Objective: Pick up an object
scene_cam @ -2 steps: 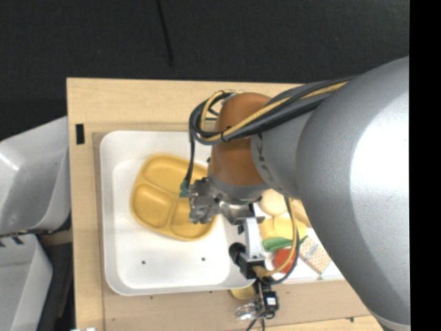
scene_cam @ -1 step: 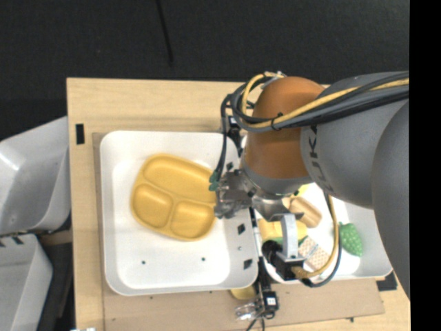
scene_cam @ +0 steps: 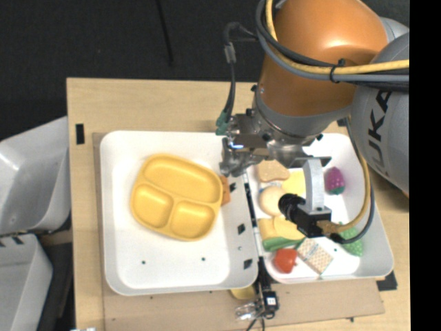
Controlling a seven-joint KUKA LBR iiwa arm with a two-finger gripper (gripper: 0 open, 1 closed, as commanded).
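Two bins (scene_cam: 110,185), one arm (scene_cam: 317,54) low over the right-hand one; approach step.
Toy foods (scene_cam: 293,185) heaped in right bin, none lifted; yellow tray (scene_cam: 176,198) in left bin; whether fingers are open or closed, cannot tell; next: settle on one piece, close, lift.

Left bin (scene_cam: 117,254) is plain white with a solid yellow divided tray (scene_cam: 176,197) in it. Right bin (scene_cam: 375,254), also white, is a jumble: purple grapes (scene_cam: 335,180), a red tomato-looking thing (scene_cam: 285,259), green bits (scene_cam: 278,243), a tan speckled cracker (scene_cam: 315,256), pale yellow pieces (scene_cam: 294,183). Arm (scene_cam: 317,54) is grey with that glossy orange band, on a light wood bench (scene_cam: 138,102).
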